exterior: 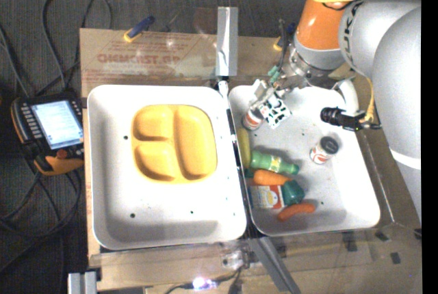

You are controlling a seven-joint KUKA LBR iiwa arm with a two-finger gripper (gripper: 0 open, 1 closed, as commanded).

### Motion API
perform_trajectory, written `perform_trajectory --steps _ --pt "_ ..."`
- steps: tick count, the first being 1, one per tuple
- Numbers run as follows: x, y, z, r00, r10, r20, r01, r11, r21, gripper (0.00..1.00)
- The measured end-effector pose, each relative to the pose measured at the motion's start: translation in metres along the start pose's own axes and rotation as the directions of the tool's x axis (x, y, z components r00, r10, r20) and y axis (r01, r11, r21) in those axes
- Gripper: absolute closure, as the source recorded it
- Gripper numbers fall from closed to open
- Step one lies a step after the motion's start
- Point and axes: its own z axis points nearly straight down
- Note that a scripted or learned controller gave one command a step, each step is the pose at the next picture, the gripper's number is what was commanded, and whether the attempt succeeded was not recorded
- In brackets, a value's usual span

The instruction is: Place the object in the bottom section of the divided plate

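Overhead view of two shallow white bins. The left white bin carries a yellow divided plastic plate with three sections. The grey arm with an orange band reaches to the far left corner of the right white bin; its two-finger gripper hangs over a small red-and-white can; finger state cannot be told. Nearer lie a green bottle, an orange carrot, a small carton and a red pepper. A small tin stands to the right.
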Motion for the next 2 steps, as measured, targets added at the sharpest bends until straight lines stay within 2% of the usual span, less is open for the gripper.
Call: perform_trajectory --steps 1,2 --pt "0.059 0.026 0.0 1.0 -0.004 -0.002 0.004 1.0 -0.001 1.0" --pt "0.13 0.025 0.0 0.998 -0.057 -0.003 0.057 0.998 -0.001 1.0"
